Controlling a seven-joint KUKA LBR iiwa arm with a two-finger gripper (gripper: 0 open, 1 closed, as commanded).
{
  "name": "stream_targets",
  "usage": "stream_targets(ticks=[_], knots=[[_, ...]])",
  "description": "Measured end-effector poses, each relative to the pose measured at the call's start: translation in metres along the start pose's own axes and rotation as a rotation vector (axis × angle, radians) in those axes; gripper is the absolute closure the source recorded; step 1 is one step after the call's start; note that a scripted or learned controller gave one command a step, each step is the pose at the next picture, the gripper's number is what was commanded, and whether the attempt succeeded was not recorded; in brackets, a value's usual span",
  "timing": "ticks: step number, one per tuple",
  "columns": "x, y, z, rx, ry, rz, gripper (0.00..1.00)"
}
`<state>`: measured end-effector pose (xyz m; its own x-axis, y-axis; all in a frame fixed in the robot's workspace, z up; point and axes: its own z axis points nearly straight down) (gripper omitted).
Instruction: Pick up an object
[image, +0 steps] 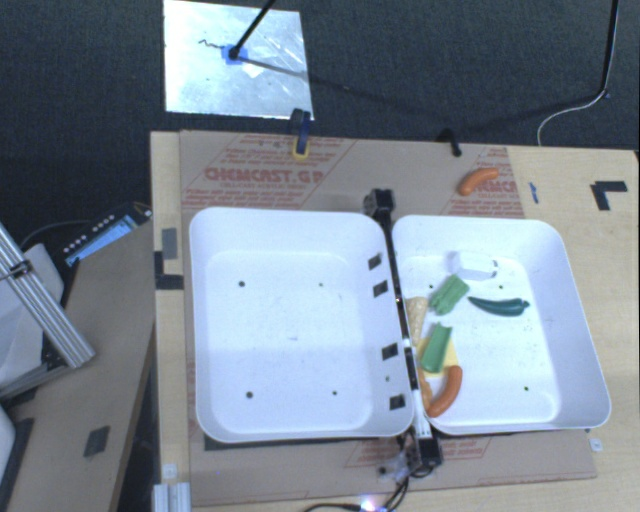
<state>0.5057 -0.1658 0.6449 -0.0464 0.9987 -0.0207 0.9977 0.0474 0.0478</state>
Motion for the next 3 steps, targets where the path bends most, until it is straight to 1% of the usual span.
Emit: stream_targets(ticks=[1, 2, 3], knots=[[0.101, 0.011, 0.115, 0.058, 0.024, 0.034, 1.00], [0.095, 0.012, 0.097, 0.042, 0.019, 0.042, 1.00], [0.095, 0.013, 0.086, 0.039, 0.019, 0.039, 1.00]])
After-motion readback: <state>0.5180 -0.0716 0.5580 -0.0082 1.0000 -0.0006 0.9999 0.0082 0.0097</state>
